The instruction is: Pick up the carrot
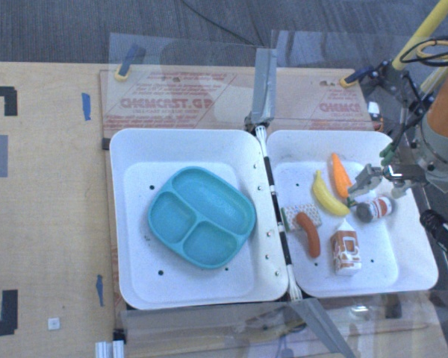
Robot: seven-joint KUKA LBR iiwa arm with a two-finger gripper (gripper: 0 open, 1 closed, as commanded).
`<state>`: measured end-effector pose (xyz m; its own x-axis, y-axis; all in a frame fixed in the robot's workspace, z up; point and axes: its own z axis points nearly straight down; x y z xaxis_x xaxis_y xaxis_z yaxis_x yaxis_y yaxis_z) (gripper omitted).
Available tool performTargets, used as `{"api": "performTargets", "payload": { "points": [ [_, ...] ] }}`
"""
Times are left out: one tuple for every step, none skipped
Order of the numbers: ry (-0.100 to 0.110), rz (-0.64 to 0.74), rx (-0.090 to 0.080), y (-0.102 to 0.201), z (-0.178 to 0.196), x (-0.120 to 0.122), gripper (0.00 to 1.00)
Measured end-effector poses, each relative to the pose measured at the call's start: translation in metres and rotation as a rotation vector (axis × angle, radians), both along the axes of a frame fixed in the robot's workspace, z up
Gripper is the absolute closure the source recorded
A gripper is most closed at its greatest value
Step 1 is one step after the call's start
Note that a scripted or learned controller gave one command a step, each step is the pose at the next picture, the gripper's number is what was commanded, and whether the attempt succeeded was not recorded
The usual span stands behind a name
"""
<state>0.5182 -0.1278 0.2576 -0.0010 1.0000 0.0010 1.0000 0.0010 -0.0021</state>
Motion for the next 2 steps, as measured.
{"api": "performTargets", "payload": {
  "points": [
    [-0.001,0.022,-0.001,-0.003,-0.089,0.061,0.00],
    [-0.009,0.051,-0.004,-0.030,-0.170,0.124,0.00]
  ]
}}
